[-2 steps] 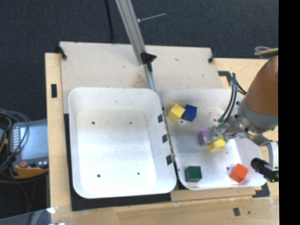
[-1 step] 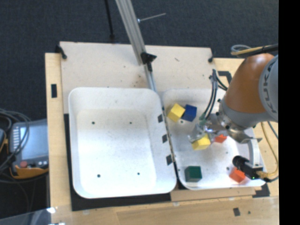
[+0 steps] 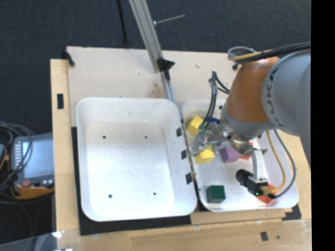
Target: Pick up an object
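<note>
Arm: the grey KUKA arm [image 3: 285,95] with its orange band is seen reaching in from the right, its wrist lowered over the right bin [image 3: 285,200].
Gripper: the gripper [image 3: 201,144] is located at the left side of the right bin, close to the wall shared with the left bin [image 3: 131,158]. Whether it is spread or pressed together cannot be told, since the metal parts are blurred and partly covered by the wrist.
Lower yellow block: a yellow block [image 3: 204,155] is seen directly below the gripper tip, touching or nearly touching it; whether it is pinched cannot be told.
Upper yellow block: a second yellow block [image 3: 196,124] is found just above the gripper, next to the blue cable.
Purple block: a purple block [image 3: 229,154] lies just to the right of the gripper, partly under the wrist.
Green block: a dark green cube [image 3: 215,193] rests well below the gripper, near the front wall of the right bin.
Orange item: a small orange piece [image 3: 266,194] is seen far to the lower right of the gripper, beside a black part mounted on the arm.
Left bin: it lies to the left of the gripper, across the shared wall.
</note>
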You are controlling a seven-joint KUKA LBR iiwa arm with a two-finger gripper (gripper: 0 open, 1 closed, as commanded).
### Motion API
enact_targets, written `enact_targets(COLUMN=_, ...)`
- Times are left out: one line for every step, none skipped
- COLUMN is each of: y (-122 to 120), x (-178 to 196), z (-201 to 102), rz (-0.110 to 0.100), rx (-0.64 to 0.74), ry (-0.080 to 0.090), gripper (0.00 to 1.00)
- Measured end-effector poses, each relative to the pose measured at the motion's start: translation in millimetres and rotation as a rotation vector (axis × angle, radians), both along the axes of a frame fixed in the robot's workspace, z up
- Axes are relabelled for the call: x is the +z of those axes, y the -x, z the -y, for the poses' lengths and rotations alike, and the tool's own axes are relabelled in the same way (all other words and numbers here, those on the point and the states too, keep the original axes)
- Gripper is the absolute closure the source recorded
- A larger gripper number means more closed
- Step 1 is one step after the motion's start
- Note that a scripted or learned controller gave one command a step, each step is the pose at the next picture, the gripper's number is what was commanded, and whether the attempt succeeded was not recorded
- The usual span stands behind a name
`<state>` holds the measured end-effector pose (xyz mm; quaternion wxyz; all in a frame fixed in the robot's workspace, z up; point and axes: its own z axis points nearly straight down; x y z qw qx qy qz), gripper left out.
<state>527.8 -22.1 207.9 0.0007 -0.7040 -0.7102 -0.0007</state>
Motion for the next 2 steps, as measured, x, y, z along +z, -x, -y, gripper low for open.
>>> enact_targets(y=-2.8, x=15.1, z=-48.7, rz=0.001, rx=0.0, ry=0.0, gripper=1.0)
enact_targets(y=-8.6, x=27.7, z=-95.9, rz=0.0, rx=-0.001, ry=0.0, gripper=1.0)
